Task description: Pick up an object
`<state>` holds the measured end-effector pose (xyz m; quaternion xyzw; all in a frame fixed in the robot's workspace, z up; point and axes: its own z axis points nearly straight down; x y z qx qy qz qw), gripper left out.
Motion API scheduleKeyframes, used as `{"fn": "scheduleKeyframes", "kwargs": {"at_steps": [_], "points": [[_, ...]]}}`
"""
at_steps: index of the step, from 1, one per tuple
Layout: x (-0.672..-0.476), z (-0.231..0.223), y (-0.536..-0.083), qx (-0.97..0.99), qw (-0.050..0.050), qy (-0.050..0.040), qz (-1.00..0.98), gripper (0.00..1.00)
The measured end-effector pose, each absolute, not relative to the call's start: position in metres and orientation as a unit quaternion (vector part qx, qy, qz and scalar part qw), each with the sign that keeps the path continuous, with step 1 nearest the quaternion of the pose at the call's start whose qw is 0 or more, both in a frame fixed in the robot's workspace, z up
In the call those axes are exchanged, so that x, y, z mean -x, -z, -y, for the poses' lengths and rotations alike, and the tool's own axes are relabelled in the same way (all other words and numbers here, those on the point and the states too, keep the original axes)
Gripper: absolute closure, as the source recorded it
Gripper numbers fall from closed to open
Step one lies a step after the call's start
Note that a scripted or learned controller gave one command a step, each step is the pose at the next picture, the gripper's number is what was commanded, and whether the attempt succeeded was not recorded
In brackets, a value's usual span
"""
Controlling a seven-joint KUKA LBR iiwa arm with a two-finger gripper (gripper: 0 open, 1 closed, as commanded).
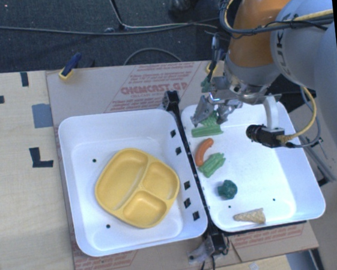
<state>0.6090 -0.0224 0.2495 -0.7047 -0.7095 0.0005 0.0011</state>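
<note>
My gripper [213, 113] hangs over the far left corner of the right bin [281, 167], its fingers spread apart just above a flat green piece [207, 130]. Nothing sits between the fingers. In front of that piece lie an orange carrot-like piece [203, 150], a light green vegetable piece [213, 164], a dark green broccoli-like lump [226, 189] and a tan cone-shaped piece [250, 216] near the front wall.
The left bin [82, 171] holds a yellow divided plate [138, 187]. A black divider with clips [186, 159] runs between the bins. A black cable fitting [266, 134] hangs from the arm over the right bin. Cardboard lies under both bins.
</note>
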Motion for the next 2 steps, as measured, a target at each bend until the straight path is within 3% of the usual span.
{"fn": "scheduleKeyframes", "kwargs": {"at_steps": [2], "points": [[-0.591,-0.093,-0.232,0.705,0.001,-0.0009,0.709,1.0]]}}
